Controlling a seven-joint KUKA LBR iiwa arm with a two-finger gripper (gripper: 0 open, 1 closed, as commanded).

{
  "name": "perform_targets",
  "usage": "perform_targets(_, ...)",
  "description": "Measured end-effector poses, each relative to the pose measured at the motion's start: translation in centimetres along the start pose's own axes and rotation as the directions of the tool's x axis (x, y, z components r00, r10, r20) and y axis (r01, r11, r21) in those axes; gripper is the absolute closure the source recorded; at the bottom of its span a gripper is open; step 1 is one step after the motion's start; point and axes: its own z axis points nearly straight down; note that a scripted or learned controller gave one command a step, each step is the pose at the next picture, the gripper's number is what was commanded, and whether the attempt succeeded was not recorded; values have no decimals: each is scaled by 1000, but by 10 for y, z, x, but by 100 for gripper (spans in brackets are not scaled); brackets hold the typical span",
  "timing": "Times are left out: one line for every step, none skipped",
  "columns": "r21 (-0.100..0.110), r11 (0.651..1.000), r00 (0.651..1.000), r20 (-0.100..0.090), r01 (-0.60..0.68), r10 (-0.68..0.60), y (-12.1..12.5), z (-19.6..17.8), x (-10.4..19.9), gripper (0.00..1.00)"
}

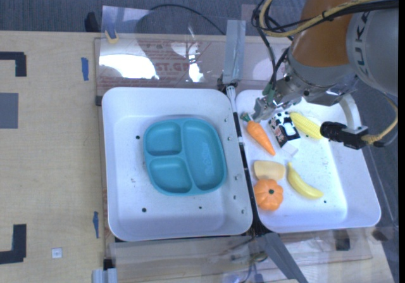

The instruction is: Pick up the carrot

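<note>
The carrot (260,136) was orange, tapering to a point, with a small green stub at its thick end. It lay flat and slanted in the right-hand bin (354,209), close to that bin's left wall, thick end up-left and tip pointing down-right.

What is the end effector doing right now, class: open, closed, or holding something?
End effector: cannot be told; it sits just above the carrot, which lies in the right bin.
</note>
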Motion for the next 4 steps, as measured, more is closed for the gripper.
perform_targets(4,1000,1000,-1,-1,1,-1,2,0,0)
perform_targets(14,1000,1000,-5,-13,13,-18,63,-53,0)
perform_targets(4,975,975,-3,223,-223,-1,60,-34,0)
perform_targets(-1,975,975,1,222,-222,0,48,-35,100)
